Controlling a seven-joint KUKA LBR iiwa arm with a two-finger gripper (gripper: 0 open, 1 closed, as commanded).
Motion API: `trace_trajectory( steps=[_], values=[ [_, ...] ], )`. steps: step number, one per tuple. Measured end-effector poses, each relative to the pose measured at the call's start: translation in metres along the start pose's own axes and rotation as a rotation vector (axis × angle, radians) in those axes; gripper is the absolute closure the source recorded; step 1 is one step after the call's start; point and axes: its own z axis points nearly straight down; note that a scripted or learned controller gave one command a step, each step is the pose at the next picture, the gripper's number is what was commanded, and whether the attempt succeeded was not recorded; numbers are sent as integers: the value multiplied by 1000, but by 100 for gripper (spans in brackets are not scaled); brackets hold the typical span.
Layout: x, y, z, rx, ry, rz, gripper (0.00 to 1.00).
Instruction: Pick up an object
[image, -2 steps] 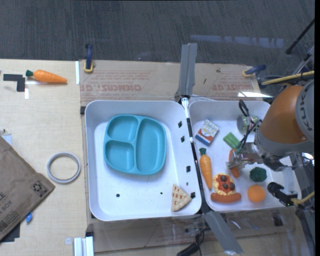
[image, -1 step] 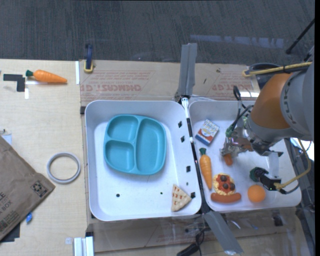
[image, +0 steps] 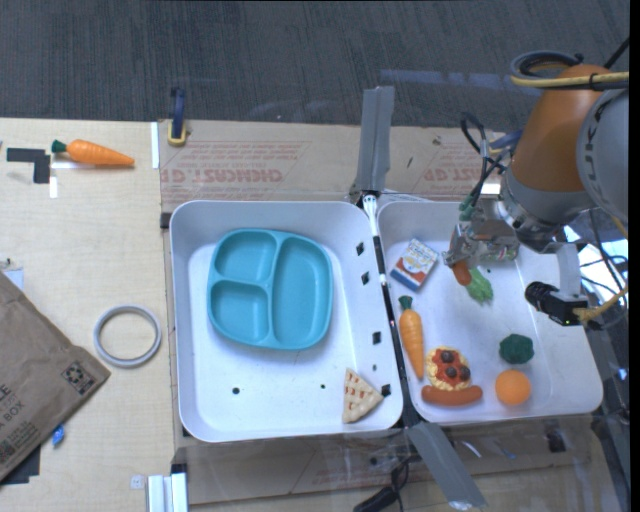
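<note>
The gripper (image: 478, 262) is hanging over the right bin (image: 570, 395), its fingers closing on a small red-and-green toy vegetable (image: 474, 281) that is dangling just beneath them. A small carton (image: 414, 264) is lying just left of the fingers, while a carrot (image: 411, 338), pizza (image: 448, 367), sausage (image: 452, 396), orange (image: 512, 387) and green piece (image: 516, 348) are sitting below.
</note>
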Motion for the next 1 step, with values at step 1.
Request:
trace_trajectory(
  steps=[1],
  values=[
    [27, 64, 0, -1, -1, -258, 100]
  ],
)
